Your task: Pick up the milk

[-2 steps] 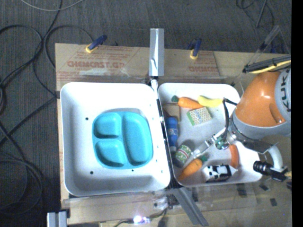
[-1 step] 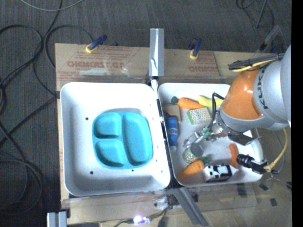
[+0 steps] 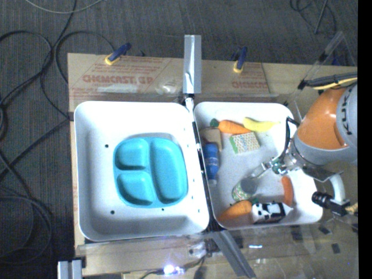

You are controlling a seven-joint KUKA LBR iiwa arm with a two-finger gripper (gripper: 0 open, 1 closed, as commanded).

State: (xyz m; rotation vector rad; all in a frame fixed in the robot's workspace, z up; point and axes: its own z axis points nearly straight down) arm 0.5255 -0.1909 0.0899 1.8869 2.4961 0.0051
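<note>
From above, a bench carries two shallow white bins side by side. The left bin (image 3: 93, 156) holds a blue sectioned tray (image 3: 152, 171) lying flat in its middle. The right bin (image 3: 256, 108) is cluttered: a carrot (image 3: 233, 127) and a banana (image 3: 260, 124) lie along its far wall, a small patterned packet (image 3: 244, 143) sits just below them, a blue bottle (image 3: 211, 159) lies along the wall nearest the other bin, and a second orange vegetable (image 3: 235, 211) rests at the near edge. The milk (image 3: 268, 211), a small black-and-white cow-patterned carton, lies on its side at the near wall of the right bin, touching that orange vegetable on one side, with another orange piece (image 3: 287, 190) just above it. The grey arm with its orange band (image 3: 325, 124) reaches in from the right, and its gripper (image 3: 253, 182) hangs low over the middle of the right bin, above a greenish object and a little short of the carton. From this height I cannot tell how the tool is set, and nothing can be seen held in it. This looks like the approach step, with the grasp not yet made. The next move seems to call for shifting toward the near wall and coming down squarely on the carton, which is crowded by its neighbours and the bin wall
</note>
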